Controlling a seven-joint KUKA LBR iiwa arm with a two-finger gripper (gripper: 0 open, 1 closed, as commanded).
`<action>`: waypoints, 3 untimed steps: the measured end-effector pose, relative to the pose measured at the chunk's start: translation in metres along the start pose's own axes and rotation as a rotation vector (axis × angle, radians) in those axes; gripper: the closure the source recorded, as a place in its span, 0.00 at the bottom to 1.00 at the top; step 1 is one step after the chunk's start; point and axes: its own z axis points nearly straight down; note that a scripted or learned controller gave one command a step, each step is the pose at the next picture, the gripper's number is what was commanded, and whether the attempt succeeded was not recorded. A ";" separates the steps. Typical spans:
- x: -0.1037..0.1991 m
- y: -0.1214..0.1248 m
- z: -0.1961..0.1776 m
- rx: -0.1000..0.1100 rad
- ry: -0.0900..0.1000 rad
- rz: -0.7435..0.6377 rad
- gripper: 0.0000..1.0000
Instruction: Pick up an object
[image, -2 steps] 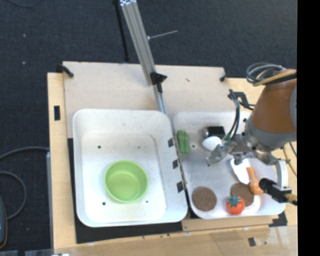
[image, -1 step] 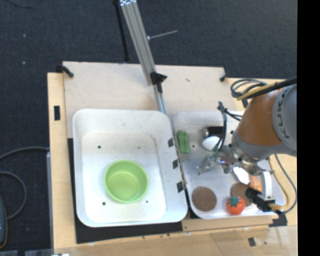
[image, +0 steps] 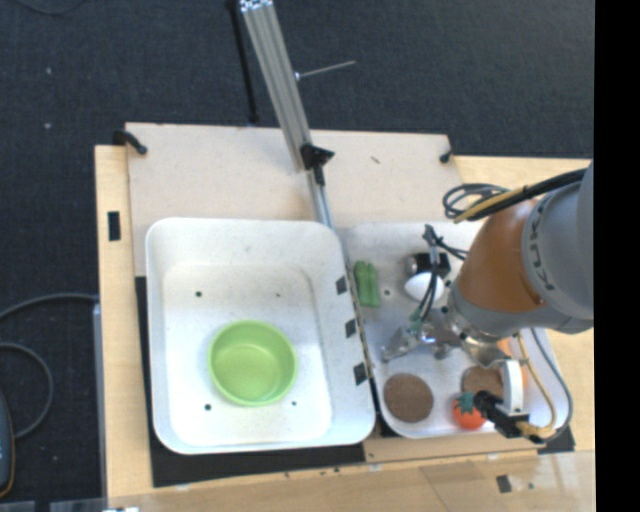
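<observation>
Arm covers much of the right bin (image: 385, 245)

The grey arm (image: 520, 270) hides the bin's far right corner and right rim; its gripper (image: 415, 340) is too small and cluttered to read, and a brown object (image: 483, 380) near the front edge shows only partly.

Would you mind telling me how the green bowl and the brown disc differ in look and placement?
The green bowl is bright lime and hollow, with a raised rim; the brown disc is dull brown and looks flat. The bowl is clearly the larger. The bowl sits in the left bin, the disc in the right bin, near its front edge. Both are round and lie free of the arm.
</observation>
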 end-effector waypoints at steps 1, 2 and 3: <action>-0.001 0.002 -0.013 -0.006 0.001 0.005 1.00; -0.010 0.007 -0.069 -0.004 0.000 -0.001 1.00; -0.012 0.009 -0.107 -0.008 0.000 -0.005 1.00</action>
